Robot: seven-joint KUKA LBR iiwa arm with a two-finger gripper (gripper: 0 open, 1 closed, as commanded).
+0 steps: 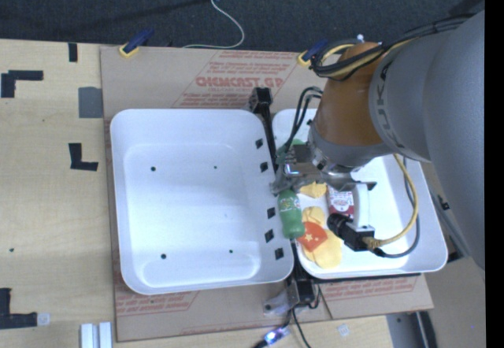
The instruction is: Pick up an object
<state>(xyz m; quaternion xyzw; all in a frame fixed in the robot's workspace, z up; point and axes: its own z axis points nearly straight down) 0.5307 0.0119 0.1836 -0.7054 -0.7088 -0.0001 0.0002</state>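
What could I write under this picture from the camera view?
Grey-and-orange robot arm reaching down into the right white bin, over a green bottle and yellow and red items.

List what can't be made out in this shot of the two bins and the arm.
- End effector: in the camera view the arm's wrist covers it; open or shut is not readable.
- Right bin: the arm hides much of its floor, including whatever lies under the wrist.
- Green object, red and yellow object: too small and blurred to identify.
- Arm: cut off by the right edge.
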